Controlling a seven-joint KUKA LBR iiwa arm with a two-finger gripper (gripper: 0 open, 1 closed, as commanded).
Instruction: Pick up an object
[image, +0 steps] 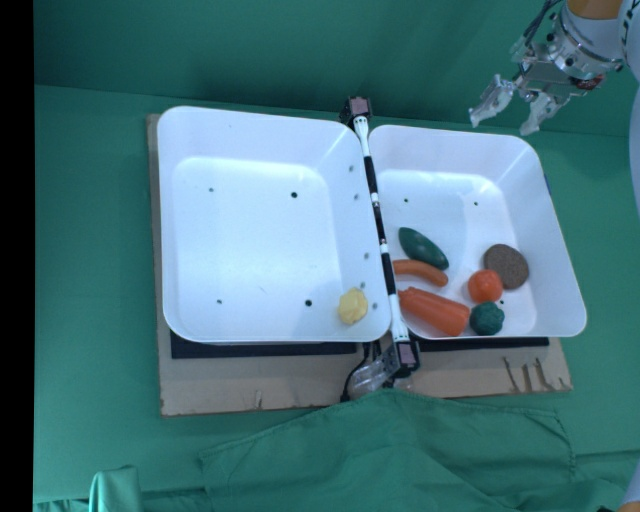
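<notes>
Nothing had been picked up yet. The end effector (510, 108) was seen spread wide and bare above the far rim of the right bin (560, 290). The carrot (434, 311), tomato (485, 286) and other objects lay inside that bin, well apart from it. Descent and grasp remained.

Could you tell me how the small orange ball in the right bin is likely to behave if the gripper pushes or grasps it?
The orange ball looks round and smooth, so it would probably roll if nudged. It sits against the dark green ball and near the brown disc, which may jostle. Its curved sides might slip from the gripper, seen open above the right bin.
</notes>
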